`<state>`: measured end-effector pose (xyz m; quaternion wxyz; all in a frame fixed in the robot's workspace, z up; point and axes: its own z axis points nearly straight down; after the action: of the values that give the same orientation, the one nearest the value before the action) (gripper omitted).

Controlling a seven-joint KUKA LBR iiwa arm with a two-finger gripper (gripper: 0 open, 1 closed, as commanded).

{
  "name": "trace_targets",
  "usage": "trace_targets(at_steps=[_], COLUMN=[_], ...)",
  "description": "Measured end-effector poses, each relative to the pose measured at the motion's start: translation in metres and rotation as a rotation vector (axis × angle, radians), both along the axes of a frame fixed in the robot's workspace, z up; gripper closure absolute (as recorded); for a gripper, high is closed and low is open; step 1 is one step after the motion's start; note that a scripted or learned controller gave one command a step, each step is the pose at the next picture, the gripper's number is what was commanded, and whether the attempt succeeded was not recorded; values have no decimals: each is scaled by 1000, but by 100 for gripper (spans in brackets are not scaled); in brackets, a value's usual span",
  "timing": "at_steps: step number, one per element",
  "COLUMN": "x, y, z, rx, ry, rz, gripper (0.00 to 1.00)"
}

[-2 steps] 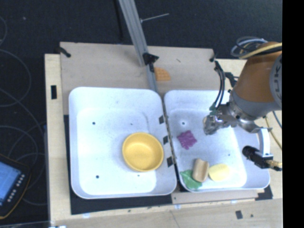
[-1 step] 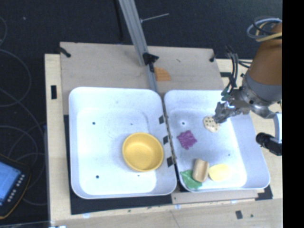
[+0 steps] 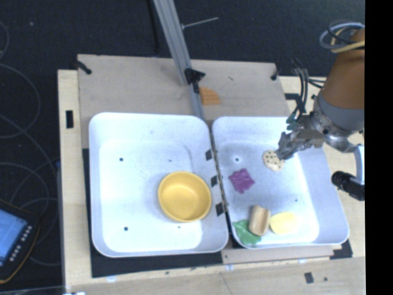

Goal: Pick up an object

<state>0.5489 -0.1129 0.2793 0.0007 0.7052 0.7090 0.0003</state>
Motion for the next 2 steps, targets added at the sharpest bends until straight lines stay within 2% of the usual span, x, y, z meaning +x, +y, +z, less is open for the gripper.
trace_targets(at_steps=[2], x=[36], y=[97], z=[1], rx=[0], ry=[0], rz=[1], gripper=[100])
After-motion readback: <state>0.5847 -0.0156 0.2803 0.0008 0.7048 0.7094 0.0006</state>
